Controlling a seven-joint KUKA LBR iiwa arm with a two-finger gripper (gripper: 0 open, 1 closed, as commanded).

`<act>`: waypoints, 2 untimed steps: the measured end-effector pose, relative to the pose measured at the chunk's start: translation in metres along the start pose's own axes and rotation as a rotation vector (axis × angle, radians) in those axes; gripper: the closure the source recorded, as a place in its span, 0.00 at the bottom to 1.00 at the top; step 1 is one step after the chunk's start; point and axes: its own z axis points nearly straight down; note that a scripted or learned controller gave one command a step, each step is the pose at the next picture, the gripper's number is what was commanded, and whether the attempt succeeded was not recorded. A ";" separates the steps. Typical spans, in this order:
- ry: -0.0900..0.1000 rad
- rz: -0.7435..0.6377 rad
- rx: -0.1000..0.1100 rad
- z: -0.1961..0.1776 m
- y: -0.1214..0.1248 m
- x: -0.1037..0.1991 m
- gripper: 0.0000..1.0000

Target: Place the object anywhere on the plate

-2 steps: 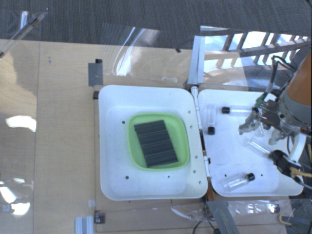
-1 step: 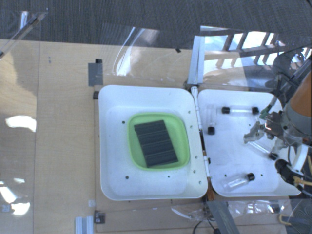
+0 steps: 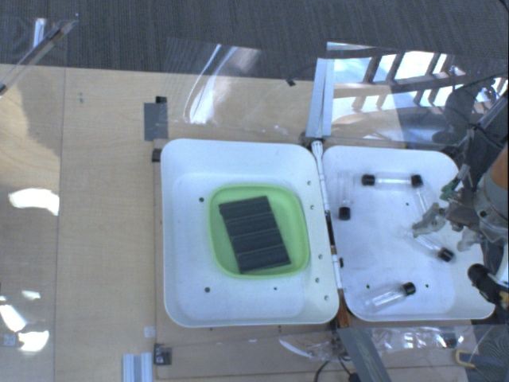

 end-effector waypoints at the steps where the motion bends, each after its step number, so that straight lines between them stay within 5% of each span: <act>1: 0.000 0.081 -0.003 -0.037 -0.018 0.052 0.00; 2: -0.001 0.155 0.002 0.014 0.000 -0.003 0.00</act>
